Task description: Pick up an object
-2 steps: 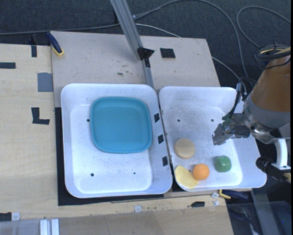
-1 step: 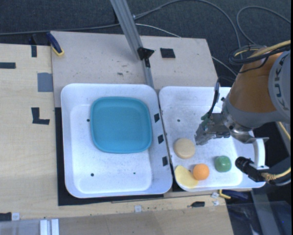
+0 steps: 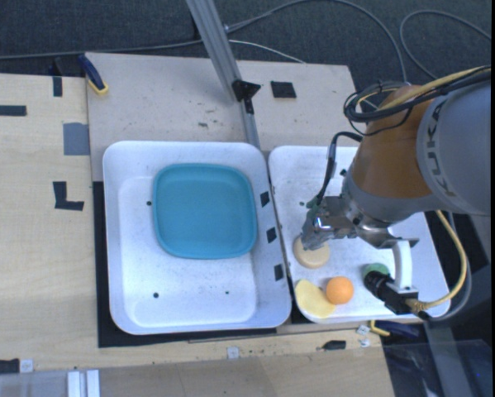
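In the right bin, just above the ball, the gripper sits on a tan disc. It looks light, rigid, probably best pinched across its rim. Jaws' state: unclear.

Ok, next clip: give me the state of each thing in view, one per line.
Blue plate: lying flat, right way up, in the left bin.
Tan round piece: flat in the right bin, directly under the hand; grip cannot be told.
Orange ball: resting against the yellow piece.
Yellow piece: lying at the right bin's near left corner.
Green item: mostly hidden by the arm.
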{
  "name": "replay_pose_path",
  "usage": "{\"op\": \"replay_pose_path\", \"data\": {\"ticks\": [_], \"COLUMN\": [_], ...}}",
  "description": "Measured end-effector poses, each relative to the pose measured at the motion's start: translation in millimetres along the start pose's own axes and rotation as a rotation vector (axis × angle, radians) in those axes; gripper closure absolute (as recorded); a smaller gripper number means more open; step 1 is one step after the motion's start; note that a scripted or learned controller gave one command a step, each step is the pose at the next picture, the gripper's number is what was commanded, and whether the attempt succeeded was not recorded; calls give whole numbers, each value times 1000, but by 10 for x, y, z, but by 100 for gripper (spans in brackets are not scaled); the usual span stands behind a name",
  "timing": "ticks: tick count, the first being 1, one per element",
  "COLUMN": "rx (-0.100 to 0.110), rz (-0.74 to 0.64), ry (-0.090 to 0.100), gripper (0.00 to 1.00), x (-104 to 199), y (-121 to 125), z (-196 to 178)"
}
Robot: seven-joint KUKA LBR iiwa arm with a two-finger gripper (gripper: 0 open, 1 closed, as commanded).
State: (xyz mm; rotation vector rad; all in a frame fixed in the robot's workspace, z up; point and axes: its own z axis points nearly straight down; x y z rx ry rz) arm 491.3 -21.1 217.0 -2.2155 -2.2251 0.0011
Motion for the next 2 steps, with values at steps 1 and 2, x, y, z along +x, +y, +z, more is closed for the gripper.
{"op": "replay_pose_path", "data": {"ticks": [1, 2], "rx": [-1, 0], "rz": [-1, 0], "ry": [1, -1], "gripper": [100, 100], "x": [592, 1087], "y": [53, -1], "z": [-84, 2]}}
